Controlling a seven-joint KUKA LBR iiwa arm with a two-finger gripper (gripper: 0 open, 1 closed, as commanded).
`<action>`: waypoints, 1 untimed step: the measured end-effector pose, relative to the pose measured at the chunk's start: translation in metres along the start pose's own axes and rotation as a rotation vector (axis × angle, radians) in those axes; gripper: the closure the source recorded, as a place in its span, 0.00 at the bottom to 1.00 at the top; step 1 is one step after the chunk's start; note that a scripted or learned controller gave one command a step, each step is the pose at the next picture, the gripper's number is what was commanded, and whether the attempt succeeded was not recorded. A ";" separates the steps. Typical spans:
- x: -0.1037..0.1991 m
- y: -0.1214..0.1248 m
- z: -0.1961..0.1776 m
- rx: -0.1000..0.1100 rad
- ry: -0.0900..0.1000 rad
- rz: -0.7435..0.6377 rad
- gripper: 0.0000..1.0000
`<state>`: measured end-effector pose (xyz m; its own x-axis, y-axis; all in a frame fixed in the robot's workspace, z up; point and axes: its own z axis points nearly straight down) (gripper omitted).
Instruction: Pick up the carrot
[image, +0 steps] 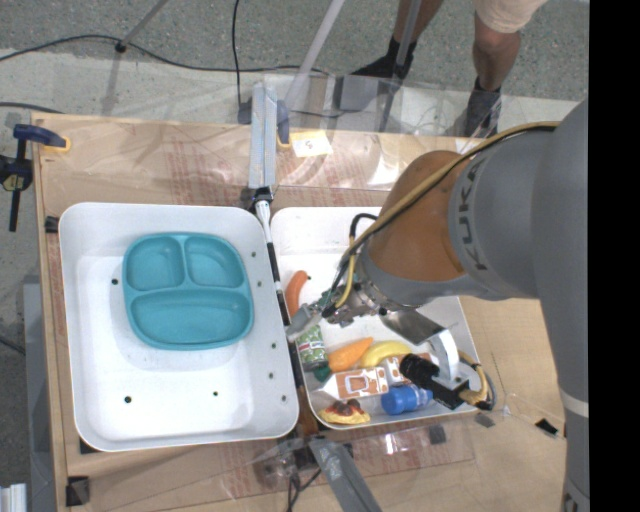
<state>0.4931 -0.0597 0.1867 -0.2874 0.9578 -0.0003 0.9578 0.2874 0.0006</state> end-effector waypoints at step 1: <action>-0.077 0.000 0.059 -0.008 -0.004 -0.127 0.00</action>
